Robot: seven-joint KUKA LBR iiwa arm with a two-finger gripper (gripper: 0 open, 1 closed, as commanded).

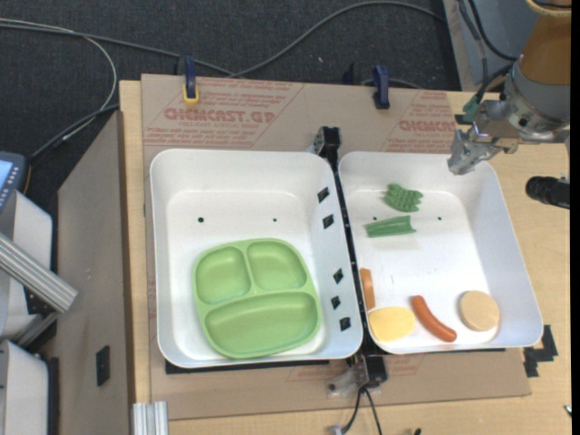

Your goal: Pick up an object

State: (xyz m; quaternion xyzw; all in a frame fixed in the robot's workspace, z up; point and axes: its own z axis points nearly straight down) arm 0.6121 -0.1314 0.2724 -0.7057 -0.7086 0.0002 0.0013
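Note:
My gripper [464,157] hangs over the far right corner of the right bin [507,243], with nothing seen between its fingers. Below and left of it in that bin lie a green leafy piece [402,197] and a green pea pod [391,227]. Along the bin's near side sit a yellow slice [391,323], a red-orange sausage [433,318] and a tan round biscuit [478,311]. A small orange stick [367,288] lies against the bin's left wall.
The left bin [172,243] holds a green divided plate [257,296]. A black divider with clips [333,234] runs between the bins. Two clamps [190,78] [381,87] hold the cardboard at the back. Cables trail behind the bench.

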